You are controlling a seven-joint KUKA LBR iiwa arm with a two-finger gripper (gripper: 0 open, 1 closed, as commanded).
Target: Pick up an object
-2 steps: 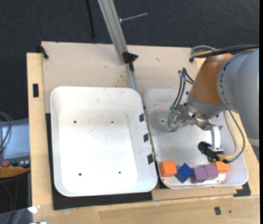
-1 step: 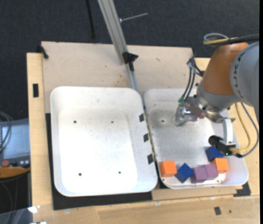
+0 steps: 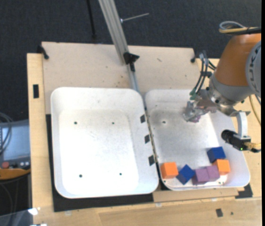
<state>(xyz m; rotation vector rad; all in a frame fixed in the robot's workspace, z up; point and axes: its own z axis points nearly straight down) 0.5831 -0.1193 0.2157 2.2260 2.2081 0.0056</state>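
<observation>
Still at the approach step, judging by the layout: grey two-finger jaws (image 3: pixel 196 112) hovering over the upper part of the right-hand shallow white plastic bin (image 3: pixel 179 140), well apart from the blocks. Impossible to tell whether clenched or released; nothing visibly held.

Targets clustered along that bin's lower edge: orange cube (image 3: pixel 169 169), blue cube (image 3: pixel 186 173), purple block (image 3: pixel 205 174), second blue cube (image 3: pixel 215 154), second orange cube (image 3: pixel 223 166).

Next move, probably: travel toward the bin's lower edge, then descent over one block.

Left of that bin, a second white bin (image 3: pixel 99 140); both resting on a pale wooden desk (image 3: pixel 76 65), dark carpet around.
</observation>
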